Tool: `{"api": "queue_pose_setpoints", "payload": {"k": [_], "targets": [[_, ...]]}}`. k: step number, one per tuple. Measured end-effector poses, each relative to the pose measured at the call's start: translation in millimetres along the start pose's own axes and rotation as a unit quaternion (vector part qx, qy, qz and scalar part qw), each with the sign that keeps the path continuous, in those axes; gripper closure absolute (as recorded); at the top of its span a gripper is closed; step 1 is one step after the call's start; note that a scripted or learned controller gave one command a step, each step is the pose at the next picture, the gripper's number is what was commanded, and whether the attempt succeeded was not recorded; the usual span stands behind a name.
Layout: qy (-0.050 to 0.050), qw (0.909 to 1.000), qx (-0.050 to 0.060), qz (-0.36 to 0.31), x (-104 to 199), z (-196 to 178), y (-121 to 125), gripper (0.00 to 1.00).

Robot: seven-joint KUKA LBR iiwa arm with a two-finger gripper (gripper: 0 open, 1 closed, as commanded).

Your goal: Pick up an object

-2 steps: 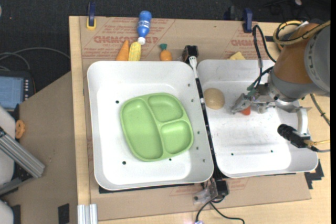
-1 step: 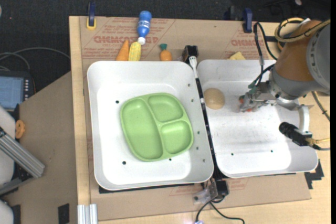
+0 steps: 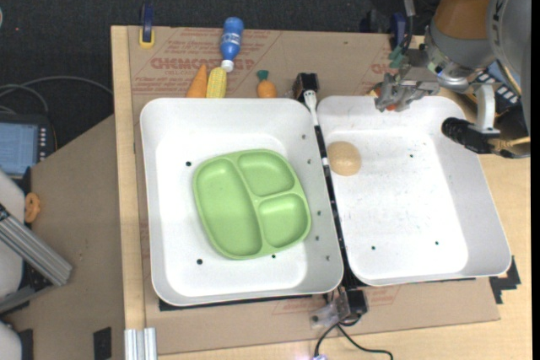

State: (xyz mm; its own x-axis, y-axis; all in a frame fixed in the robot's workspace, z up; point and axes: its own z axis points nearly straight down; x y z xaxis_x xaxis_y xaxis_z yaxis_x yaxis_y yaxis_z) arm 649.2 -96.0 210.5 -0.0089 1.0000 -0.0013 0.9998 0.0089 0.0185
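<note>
Cables [image 3: 337, 325] are trailing off the near edge of the cardboard-covered bench, just below the seam where the two white bins are meeting. Sitting in the left bin [image 3: 160, 181] is a green divided plate [image 3: 251, 202], tilted slightly, well apart from anything the arm is likely reaching for.

Lying in the right bin [image 3: 456, 257], close against its left wall and toward the far side, is a small round tan object [image 3: 343, 158], looking like a bun or cookie; being round, it is offering no long axis to line up with. The gripper [image 3: 395, 94] is hanging over the far rim of that same bin, and whether it is spread or closed is something I cannot tell from this view; nothing is visibly sitting in it. So the tan object is lying to the left of and nearer than the gripper, with bare bin floor between them.

Resting on the bench beyond the bins are a small bottle [image 3: 229, 42], a toy corn cob [image 3: 216, 83] and a toy carrot [image 3: 266, 85]. The dividing wall beside the tan object is probably the main obstacle, crowding any finger coming down on its left.
</note>
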Motion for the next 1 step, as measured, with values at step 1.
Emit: {"api": "queue_pose_setpoints", "payload": {"k": [1], "targets": [[0.002,0.9999,0.013,0.003,45.4,25.8,-64.1,1.00]]}}
